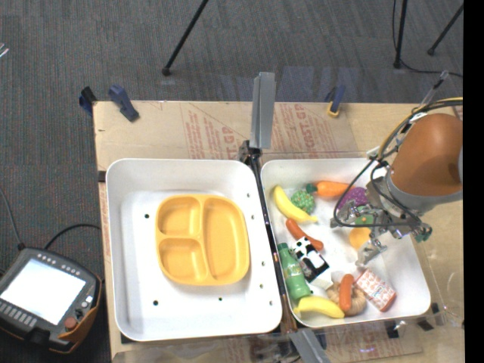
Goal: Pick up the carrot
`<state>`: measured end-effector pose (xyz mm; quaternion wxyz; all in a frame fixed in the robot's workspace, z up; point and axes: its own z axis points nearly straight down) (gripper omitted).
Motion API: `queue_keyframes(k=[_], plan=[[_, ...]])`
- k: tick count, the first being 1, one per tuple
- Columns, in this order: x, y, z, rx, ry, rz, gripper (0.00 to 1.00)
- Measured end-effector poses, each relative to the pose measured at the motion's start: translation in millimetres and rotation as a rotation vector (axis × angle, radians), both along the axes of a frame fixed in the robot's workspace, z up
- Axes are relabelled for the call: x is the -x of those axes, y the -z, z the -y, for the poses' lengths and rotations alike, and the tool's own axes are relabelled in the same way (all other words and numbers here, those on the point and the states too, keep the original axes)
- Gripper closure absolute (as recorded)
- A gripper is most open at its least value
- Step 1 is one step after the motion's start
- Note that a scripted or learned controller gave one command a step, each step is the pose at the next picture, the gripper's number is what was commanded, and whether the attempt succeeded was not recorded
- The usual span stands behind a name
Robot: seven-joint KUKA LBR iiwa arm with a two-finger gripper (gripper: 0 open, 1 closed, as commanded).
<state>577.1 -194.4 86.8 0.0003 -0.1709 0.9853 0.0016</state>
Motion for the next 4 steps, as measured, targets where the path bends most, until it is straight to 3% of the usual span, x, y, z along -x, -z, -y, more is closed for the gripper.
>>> queue_keyframes(k=[1,2,3,4], plan=[[-2.3,-11.2,-2.3,-0.001,-0.004,0.005,1.00],[-2.3,-11.2,-2.2,-0.001,-0.004,0.005,0.00],[-3.8,-21.7,-3.4,-0.001,-0.005,0.010,1.00],[-3.5,-21.0,-3.5,-0.002,-0.005,0.008,0.00]])
